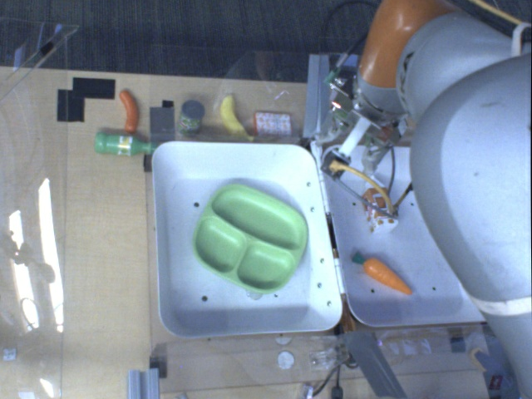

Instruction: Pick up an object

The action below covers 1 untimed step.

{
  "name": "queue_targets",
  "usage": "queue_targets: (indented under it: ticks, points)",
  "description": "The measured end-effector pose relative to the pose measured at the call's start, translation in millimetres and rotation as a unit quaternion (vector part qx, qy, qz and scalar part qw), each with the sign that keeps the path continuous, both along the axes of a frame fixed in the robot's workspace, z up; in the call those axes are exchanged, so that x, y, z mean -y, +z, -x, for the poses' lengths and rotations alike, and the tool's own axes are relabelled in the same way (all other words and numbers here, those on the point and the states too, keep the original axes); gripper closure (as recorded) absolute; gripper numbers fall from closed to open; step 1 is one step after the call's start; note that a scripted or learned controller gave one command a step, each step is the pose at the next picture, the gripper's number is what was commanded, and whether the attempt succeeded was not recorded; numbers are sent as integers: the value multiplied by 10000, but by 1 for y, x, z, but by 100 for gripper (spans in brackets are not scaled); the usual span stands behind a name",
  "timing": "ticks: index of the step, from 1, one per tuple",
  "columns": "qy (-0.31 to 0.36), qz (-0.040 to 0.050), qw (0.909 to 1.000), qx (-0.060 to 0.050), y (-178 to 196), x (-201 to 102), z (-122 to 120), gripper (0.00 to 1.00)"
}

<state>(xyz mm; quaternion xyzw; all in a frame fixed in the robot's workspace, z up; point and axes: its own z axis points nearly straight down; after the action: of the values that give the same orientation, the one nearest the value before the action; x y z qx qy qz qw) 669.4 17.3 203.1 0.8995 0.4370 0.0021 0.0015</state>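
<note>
We see a wooden bench (pixel 83 264) bearing two white bins (pixel 170 306). Along its back edge lie a green bottle (pixel 120 145), sausage (pixel 129 110), can (pixel 193 116) and banana (pixel 230 116).

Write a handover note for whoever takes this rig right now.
Claw: low over the far left corner of the right bin; nothing seen held.
Carrot: lying loose on the right bin's floor, nearer the front, apart from the claw.
Green divided plate: in the left bin, untouched.
On the bench behind the left bin: green bottle, sausage, can, banana.
Done: nothing picked yet.
Left: grasp and lift an object; the carrot looks nearest.
</note>
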Motion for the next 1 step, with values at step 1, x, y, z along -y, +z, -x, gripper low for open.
queue_targets:
  ticks: [1]
  points:
    - [3254, 3, 9456, -6, 10, -119, 24, 0]
